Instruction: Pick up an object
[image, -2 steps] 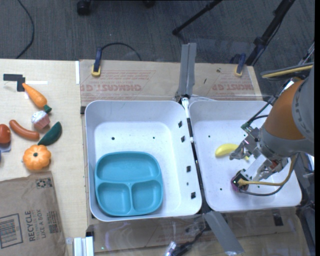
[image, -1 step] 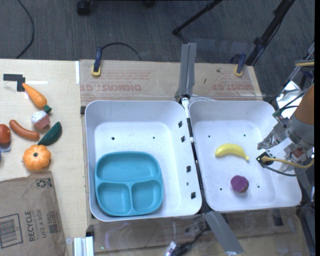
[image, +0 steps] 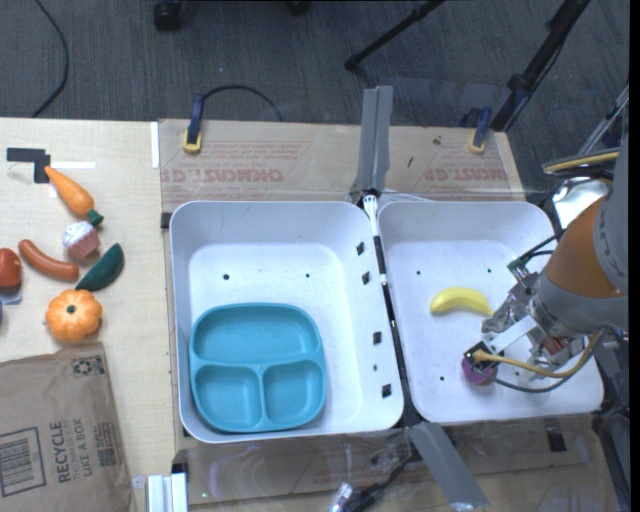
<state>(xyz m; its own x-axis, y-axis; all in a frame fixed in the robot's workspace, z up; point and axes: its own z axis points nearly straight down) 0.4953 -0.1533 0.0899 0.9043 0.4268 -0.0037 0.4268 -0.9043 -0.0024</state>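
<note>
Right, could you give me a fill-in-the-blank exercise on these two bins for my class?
1. The blue tray lies in the ____ bin.
2. That tray has ____ compartments.
3. The yellow fruit is a ____.
4. The small purple object near the gripper lies in the ____ bin.

Missing words: left; three; banana; right.
</note>
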